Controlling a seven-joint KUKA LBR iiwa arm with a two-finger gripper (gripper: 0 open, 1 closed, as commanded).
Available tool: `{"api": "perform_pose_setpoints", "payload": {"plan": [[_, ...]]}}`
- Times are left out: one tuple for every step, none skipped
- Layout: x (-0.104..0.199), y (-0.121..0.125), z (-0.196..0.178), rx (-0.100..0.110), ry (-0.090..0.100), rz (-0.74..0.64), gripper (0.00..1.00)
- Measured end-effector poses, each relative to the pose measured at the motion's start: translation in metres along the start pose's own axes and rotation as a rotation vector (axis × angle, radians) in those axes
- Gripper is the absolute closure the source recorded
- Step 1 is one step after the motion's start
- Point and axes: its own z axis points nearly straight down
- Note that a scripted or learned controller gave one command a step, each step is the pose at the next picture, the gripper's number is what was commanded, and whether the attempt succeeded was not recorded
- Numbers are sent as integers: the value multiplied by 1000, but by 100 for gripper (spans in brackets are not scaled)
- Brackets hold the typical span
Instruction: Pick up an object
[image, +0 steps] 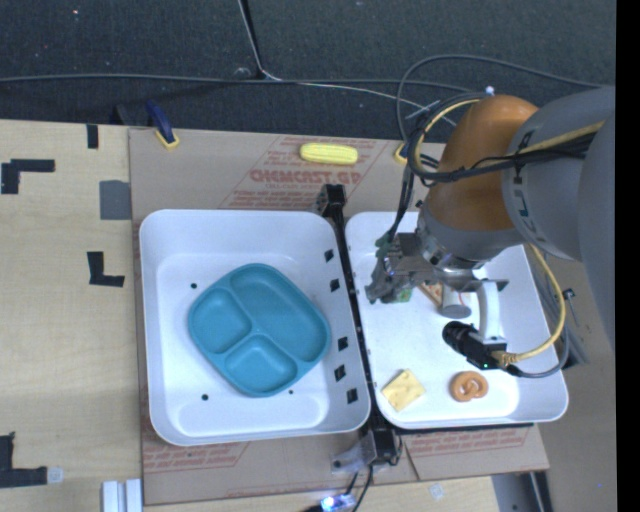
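The end effector (388, 283) hangs low at the right white bin's (540, 405) left edge; I cannot tell its grip state. The yellow wedge-shaped block (403, 390) and small brown ring-shaped pastry (467, 386) lie near the front edge. Descending here risks hitting the bin wall.

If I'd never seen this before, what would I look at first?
Probably the big grey arm with its shiny orange band, leaning in from the right over the right bin, its gripper low near that bin's left side. Next, the bright blue divided plate lying in the middle of the left bin. Then the little yellow wedge and small brown ring near the right bin's front edge.
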Motion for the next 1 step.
{"api": "perform_pose_setpoints", "payload": {"plan": [[50, 4, 10, 2, -1, 1, 100]]}}
